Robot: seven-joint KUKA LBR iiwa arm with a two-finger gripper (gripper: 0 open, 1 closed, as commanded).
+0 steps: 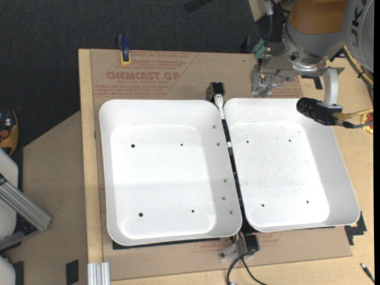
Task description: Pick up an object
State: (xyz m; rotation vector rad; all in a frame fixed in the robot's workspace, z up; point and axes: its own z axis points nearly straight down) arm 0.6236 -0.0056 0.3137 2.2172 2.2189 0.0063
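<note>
Far left, a clamp (pixel 124 49) pinned the brown board (pixel 148 73) at its back edge. The left bin (pixel 160 180) sat on the board, its floor white with four small dark dots. A black strip (pixel 229 156) ran between the bins, which lay touching side by side. The right bin (pixel 285 177) showed the same white floor with dots and some faint speckling.

Where the object lay could not be told: nothing on either floor read clearly as a loose item, and the speckles were too small to call.

The gripper (pixel 266 83) hung over the board just behind the right bin's back left corner, outside the bin. Whether it was open or closed could not be told, since it was seen from above with wrist hardware in the way. Nothing showed held in it. The arm (pixel 320 10), with its orange band, came in from the top right. A black cylindrical part (pixel 314 110) stuck out over the right bin's back rim.

Judged step: the approach, with the pick not yet begun. The next move likely called for a target to be fixed first. Then the gripper would need to travel forward over a bin and come straight down to the floor. The main risk was closing on nothing.
</note>
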